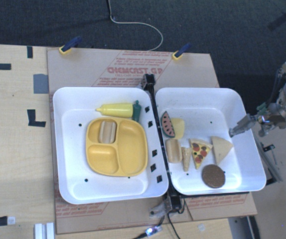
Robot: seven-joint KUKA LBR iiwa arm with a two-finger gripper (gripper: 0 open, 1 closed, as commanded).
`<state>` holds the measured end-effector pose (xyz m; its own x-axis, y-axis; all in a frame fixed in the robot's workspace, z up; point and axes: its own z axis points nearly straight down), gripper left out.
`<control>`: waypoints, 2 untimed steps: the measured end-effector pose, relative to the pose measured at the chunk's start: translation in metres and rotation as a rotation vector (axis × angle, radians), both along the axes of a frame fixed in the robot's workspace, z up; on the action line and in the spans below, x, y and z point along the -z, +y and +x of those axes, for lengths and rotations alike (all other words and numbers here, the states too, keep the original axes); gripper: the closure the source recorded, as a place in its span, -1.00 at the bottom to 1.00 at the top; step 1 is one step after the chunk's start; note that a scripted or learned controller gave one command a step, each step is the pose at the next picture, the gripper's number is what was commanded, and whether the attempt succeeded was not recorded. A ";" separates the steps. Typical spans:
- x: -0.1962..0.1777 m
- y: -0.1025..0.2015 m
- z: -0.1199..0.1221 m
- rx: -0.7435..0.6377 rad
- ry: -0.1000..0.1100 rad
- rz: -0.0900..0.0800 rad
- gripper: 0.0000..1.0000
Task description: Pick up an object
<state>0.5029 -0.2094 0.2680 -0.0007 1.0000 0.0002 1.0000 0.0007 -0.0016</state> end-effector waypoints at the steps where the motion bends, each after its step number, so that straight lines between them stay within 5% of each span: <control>1: 0.051 0.011 0.002 0.000 0.005 0.002 -1.00; 2: 0.096 0.008 0.001 0.000 0.005 0.001 -1.00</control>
